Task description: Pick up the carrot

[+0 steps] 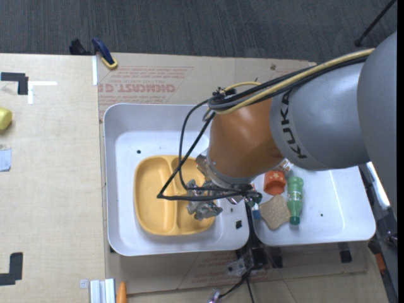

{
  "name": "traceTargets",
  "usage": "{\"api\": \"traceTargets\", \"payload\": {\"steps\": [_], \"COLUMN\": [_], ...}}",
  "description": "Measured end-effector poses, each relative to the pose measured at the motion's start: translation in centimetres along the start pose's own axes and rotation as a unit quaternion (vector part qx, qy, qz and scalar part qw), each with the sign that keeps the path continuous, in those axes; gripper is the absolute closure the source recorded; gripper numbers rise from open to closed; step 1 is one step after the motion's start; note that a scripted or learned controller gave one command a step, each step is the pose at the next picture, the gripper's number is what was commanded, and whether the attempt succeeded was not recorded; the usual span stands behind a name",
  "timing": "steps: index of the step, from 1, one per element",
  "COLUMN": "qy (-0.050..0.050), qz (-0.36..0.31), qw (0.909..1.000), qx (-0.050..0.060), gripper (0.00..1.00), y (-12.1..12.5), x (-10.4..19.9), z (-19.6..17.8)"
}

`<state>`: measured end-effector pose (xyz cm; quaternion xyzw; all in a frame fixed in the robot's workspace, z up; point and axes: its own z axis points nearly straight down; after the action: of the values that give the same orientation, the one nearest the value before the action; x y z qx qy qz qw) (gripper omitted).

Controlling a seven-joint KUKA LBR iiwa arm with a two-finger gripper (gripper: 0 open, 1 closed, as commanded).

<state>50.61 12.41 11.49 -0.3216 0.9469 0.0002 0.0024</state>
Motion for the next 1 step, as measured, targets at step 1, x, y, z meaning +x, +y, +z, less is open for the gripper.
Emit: {"api": "traceTargets", "payload": {"steps": [1], "qy": [-0.001], "qz": [0.001], "qw": [1.0000], "qx": [0.001], "gripper": [0.00], "y": [-0.11], "x": [-0.04], "z": [-0.18]}}
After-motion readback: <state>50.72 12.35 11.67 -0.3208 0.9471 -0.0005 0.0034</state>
